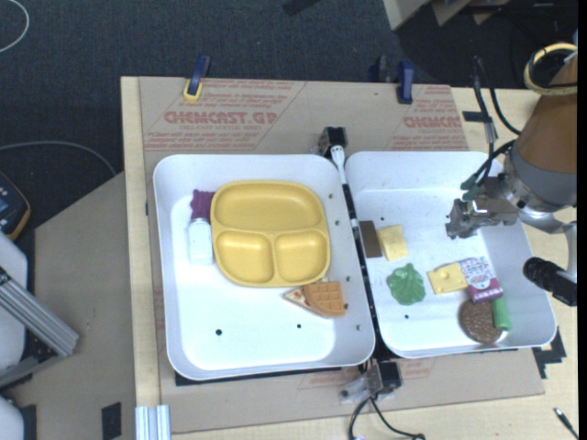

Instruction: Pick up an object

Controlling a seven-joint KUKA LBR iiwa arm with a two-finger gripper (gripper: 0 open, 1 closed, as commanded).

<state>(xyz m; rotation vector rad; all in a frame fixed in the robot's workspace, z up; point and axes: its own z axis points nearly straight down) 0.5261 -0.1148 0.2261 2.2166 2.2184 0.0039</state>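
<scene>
Two shallow white bins sit side by side on a brown tabletop, seen from above at a slant.

Left bin: a yellow three-compartment tray lies in the upper middle. Against its left edge are a purple item and, just below that, a small white bottle. A waffle-patterned wedge lies just below the tray's lower right corner.

Right bin: a brown block lies near the left wall, with a pale yellow block touching its right side. Below these is a green leafy item. To its right lies a yellow wedge, beside a small printed packet. A brown round patty lies in the lower right corner, with a green cylinder at its right edge.

The arm enters from the right of the frame. Its hand hovers over the upper right part of the right bin, above the yellow wedge and the packet and apart from both. Nothing is visible between its fingers; whether they are spread or closed cannot be told.
</scene>
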